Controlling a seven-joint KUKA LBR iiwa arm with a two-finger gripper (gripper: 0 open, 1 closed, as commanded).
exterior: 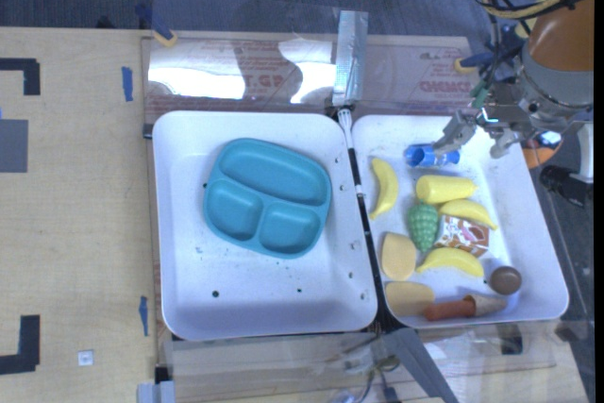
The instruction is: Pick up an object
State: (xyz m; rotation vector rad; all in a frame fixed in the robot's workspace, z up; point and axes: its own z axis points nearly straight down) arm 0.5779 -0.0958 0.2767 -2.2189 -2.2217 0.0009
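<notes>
My gripper [478,139] hangs over the far part of the right bin [543,231], fingers spread and open with nothing between them. A small blue object [427,155] lies just beside the left fingertip [451,141]; whether they touch I cannot tell. Toy food lies below it: a yellow banana [383,186] by the bin's left wall, a yellow cylinder [444,189], green grapes [424,225], another banana [471,212], a red and white piece [462,234], a third banana [453,260], and a tan piece [397,255].
The left bin [179,278] holds a blue three-part plate [267,196]. A brown ball [505,279], a tan slice [408,295] and a red sausage [451,308] lie along the right bin's near edge. A metal divider [349,61] stands behind the bins.
</notes>
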